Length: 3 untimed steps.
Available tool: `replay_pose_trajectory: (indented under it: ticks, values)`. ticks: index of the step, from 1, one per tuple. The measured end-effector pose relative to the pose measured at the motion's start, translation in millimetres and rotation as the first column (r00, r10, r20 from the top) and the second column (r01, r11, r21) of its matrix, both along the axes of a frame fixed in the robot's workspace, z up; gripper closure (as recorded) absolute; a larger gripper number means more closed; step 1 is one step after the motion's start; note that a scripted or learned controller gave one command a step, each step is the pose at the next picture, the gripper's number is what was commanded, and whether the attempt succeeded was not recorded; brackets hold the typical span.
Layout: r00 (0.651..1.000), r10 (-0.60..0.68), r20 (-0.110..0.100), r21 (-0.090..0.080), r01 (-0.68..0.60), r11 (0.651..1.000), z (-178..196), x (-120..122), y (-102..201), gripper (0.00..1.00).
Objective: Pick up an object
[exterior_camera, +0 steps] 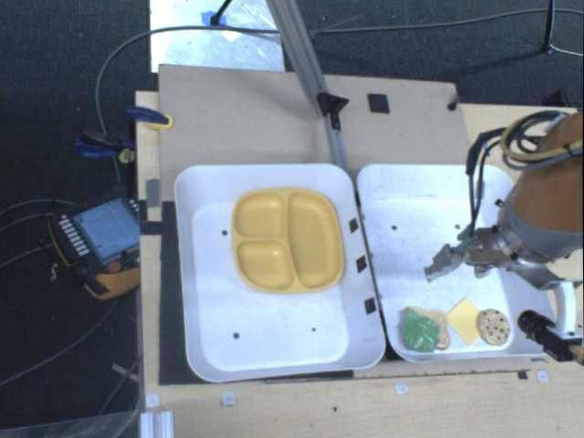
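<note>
In the right bin (411, 203), three toy foods lie along the near edge: a green leafy piece (420, 330) on a tan slice, a yellow cheese wedge (464, 320) and a round speckled cookie (494, 326). My gripper (443, 262) hangs over the middle of this bin, pointing left, above and a little behind the foods. It is apart from all three, with bare bin floor under it. The grey and orange arm (547, 199) comes in from the right.
The left bin (205, 327) holds a yellow three-part plate (286, 239) near its centre. A black ridge divides the two bins. Cables loop over the arm's wrist. A slanted metal pole (301, 48) rises behind the bins.
</note>
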State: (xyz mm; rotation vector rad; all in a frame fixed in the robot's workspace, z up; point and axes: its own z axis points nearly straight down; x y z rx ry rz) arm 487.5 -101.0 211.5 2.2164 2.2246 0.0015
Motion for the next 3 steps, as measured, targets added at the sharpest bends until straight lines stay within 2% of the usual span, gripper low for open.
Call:
replay_pose_trajectory:
  ticks: [1,2,3]
  values:
    - [1.0,-0.002,-0.003,0.001,0.002,1.0,-43.9,2.1,7.1,0.0]
    - [1.0,-0.003,-0.004,0.001,0.003,1.0,-103.5,-1.0,0.3,0.0]
    - [1.0,-0.002,0.002,0.001,0.002,1.0,-125.0,0.8,0.3,0.0]
